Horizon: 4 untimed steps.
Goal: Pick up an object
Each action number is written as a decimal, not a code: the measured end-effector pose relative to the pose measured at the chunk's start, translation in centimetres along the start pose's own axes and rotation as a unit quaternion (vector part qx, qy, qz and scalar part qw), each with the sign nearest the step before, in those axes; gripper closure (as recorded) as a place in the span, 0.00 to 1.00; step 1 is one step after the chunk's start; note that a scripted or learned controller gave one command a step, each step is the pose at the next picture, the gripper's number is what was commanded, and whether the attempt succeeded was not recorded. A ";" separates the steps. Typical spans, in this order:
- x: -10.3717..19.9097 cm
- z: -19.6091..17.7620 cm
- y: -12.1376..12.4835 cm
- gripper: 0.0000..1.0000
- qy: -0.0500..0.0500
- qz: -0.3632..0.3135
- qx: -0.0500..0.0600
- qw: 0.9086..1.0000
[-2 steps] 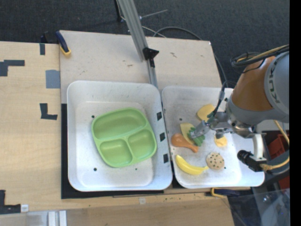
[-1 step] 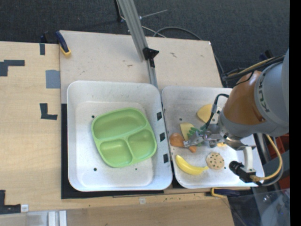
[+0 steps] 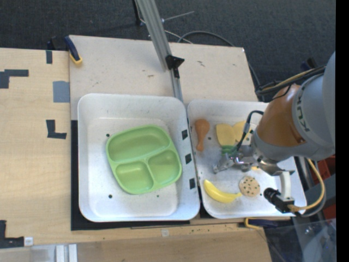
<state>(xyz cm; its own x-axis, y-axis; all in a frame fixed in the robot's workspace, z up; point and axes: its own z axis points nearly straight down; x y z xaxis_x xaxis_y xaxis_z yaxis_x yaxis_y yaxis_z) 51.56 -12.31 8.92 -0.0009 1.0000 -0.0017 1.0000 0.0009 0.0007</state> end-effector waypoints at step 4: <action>0.3 -12.4 -0.7 1.00 0.001 0.000 0.000 1.000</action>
